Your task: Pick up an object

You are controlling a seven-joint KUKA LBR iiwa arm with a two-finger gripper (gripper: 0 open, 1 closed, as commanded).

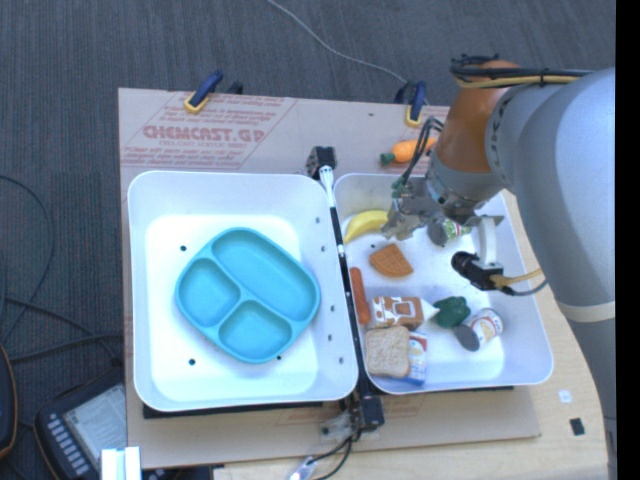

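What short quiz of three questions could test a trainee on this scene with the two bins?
1. True or false: the blue divided plate lies in the left bin.
2. The gripper hangs nearest to: A) the banana, B) the bread slice, C) the can.
3. Fill in: the hot dog lies along the ____ wall of the right bin.

Key: 1 true; 2 A; 3 left.

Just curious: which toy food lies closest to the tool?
The yellow banana, at the right bin's upper left, just left of the tool; the other foods lie lower.
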